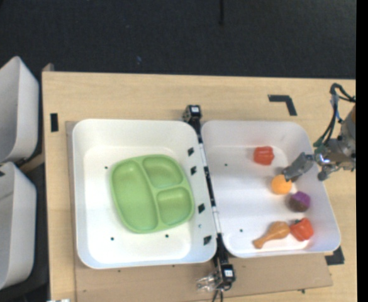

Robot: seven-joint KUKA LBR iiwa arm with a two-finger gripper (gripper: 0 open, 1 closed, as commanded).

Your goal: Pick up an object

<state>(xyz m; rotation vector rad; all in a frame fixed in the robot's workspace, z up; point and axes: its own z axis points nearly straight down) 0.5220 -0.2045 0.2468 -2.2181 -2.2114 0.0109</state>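
The right bin [234, 168] holds several small toys. A red block [263, 155] lies near its back, with an orange ball [281, 185] and a purple piece [300, 201] in front of it. A red piece [302, 229] and a tan drumstick-shaped toy [272, 234] lie near the front edge. My gripper [304, 175] hangs over the right side of this bin, open, with its fingers spread. The left fingertip [289, 173] sits just above and right of the orange ball. Nothing is between the fingers.
The left bin [89, 231] holds a green divided plate [152, 194]. A hinged divider [204, 181] runs between the two bins. White containers [4, 168] stand off the bench at the left. Cables [338, 115] hang by the arm at the right.
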